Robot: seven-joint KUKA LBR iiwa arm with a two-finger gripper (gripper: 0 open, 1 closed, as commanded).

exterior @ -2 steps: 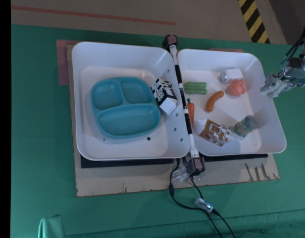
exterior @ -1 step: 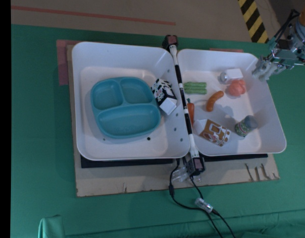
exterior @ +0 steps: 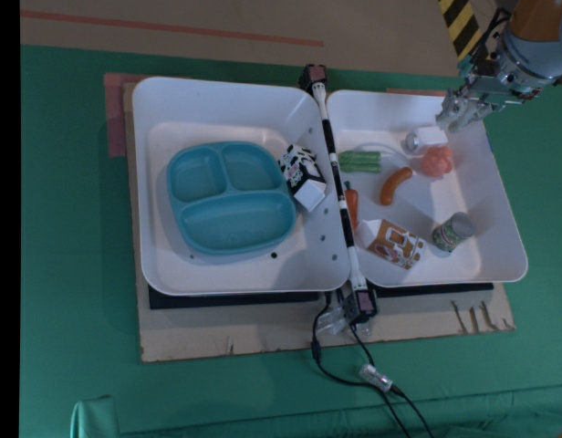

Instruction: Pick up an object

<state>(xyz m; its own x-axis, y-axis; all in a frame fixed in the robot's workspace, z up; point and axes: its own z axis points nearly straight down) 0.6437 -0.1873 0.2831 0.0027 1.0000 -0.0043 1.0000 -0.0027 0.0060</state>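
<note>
The fingers (exterior: 456,117) are seen at the far right corner of the right bin (exterior: 500,235), above a small white and silver object (exterior: 425,139); whether they are parted cannot be told. A sausage (exterior: 396,186), carrot (exterior: 352,205), can (exterior: 452,233) and carton (exterior: 394,244) are spread below. A blue divided plate (exterior: 230,197) is held in the left bin (exterior: 162,272)

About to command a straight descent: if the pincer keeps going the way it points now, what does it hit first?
Probably the small white-and-grey object at the right bin's far edge, just below the pincer. The pink item lies right beside it. Depth is unclear from this slanted view.
</note>
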